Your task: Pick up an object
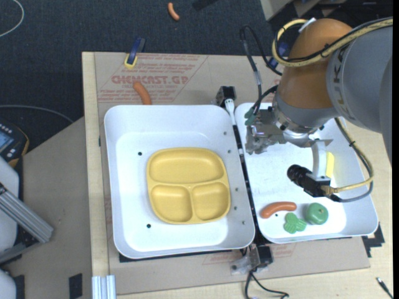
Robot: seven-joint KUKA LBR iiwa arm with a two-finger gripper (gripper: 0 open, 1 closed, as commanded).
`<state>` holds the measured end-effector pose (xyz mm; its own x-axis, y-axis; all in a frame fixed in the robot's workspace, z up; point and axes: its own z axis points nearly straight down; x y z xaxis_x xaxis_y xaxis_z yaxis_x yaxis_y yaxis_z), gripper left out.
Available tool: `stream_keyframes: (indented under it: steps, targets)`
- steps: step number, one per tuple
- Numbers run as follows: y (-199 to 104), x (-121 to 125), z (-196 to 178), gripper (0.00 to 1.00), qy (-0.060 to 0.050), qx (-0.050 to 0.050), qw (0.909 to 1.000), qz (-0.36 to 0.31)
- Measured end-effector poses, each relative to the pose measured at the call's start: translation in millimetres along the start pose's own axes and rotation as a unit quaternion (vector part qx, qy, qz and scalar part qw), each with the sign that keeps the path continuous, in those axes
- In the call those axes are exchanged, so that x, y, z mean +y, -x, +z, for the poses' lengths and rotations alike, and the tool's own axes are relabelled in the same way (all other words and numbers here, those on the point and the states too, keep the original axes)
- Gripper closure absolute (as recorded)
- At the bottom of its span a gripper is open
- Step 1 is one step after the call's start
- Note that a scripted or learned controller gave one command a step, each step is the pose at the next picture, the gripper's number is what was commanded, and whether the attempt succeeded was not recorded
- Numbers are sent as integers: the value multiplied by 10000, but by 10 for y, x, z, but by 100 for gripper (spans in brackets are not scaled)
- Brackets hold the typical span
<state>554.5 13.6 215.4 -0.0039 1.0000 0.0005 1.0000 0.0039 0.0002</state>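
We see the arm (336, 61) reaching over the right bin (358, 220), its gripper (259, 136) low at that bin's far-left corner, close to the wall shared with the left bin (118, 167). We cannot tell how its jaws stand. A yellow divided plate (187, 184) lies in the middle of the left bin. Along the right bin's near edge lie an orange sausage (278, 209), a green toy (294, 223) and a green round piece (317, 213).
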Motion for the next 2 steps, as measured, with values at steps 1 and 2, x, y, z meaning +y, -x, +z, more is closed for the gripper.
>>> stream_keyframes:
  steps: [1,2]
  targets:
    - [-36,137,-55,100,17,-5,10000,12]
    - [-34,73,-3,100,-15,-3,10000,21]
